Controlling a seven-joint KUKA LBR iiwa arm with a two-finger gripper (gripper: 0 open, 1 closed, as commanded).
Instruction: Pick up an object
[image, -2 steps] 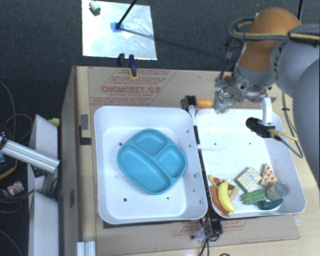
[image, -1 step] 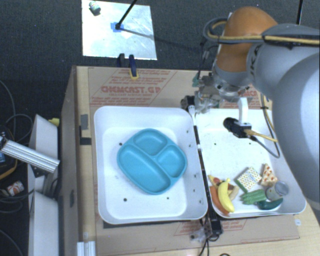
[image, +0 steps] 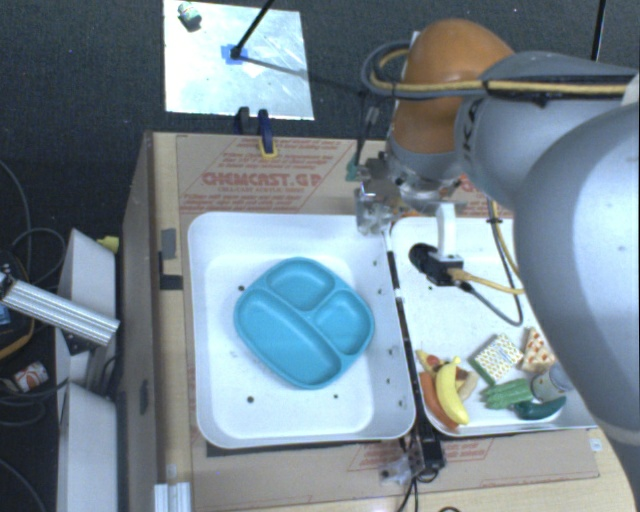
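My gripper (image: 374, 213) hangs over the far end of the divider between the two white bins, under the orange wrist band (image: 445, 70). Nothing shows in it. A blue divided plate (image: 303, 321) lies in the left bin (image: 215, 300). Several small toy foods are piled in the near corner of the right bin (image: 455, 310): a yellow banana (image: 450, 390), an orange carrot (image: 432, 388), a green vegetable (image: 515, 393), and two checkered cracker-like pieces (image: 497, 357). The gripper is far from this pile and from the plate.
The grey arm (image: 560, 200) covers the right side of the right bin. A black connector with a yellow cable (image: 438, 264) hangs over that bin. A blue-yellow clamp (image: 265, 130) sits at the bench's far edge. A metal bar (image: 55, 308) lies at left.
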